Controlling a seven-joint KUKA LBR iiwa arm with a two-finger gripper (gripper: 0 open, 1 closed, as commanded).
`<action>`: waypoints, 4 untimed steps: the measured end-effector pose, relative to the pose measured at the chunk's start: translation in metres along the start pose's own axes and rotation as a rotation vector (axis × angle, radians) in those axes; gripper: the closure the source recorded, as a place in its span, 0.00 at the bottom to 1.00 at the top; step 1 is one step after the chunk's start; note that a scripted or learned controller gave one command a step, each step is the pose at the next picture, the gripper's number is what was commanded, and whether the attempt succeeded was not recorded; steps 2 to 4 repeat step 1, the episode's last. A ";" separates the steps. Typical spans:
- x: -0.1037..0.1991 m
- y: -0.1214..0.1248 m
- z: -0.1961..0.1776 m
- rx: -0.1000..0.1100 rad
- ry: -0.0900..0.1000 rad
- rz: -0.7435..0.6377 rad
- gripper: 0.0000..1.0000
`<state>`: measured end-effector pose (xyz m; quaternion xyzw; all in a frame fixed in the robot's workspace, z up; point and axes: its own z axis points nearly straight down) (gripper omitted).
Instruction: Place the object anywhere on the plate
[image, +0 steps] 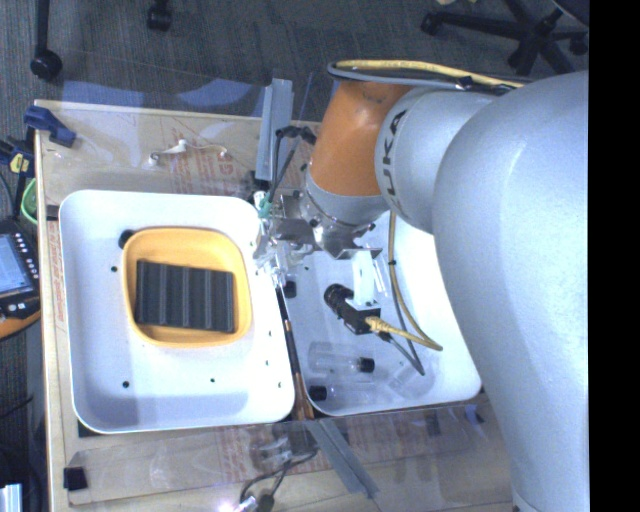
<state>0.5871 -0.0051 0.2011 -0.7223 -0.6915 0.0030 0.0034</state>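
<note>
Above the right bin (450, 385), your pincer (283, 240) is obscured; grip state undeterminable. Confirm a secure hold before traversing to the yellow plate (135, 260).

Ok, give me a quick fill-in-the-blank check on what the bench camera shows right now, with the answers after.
1. The yellow plate lies in the ____ bin as the camera sees it.
2. The dark ridged slab rests on the ____.
3. The band above the arm's wrist is coloured ____.
4. The gripper hangs near the edge where the two white ____ meet.

Missing words: left; plate; orange; bins
</note>
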 end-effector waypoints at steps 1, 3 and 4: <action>0.000 0.000 0.000 0.000 0.000 0.001 0.00; 0.000 0.000 0.000 0.000 0.000 0.001 0.00; 0.000 0.000 0.000 0.000 0.000 0.001 0.00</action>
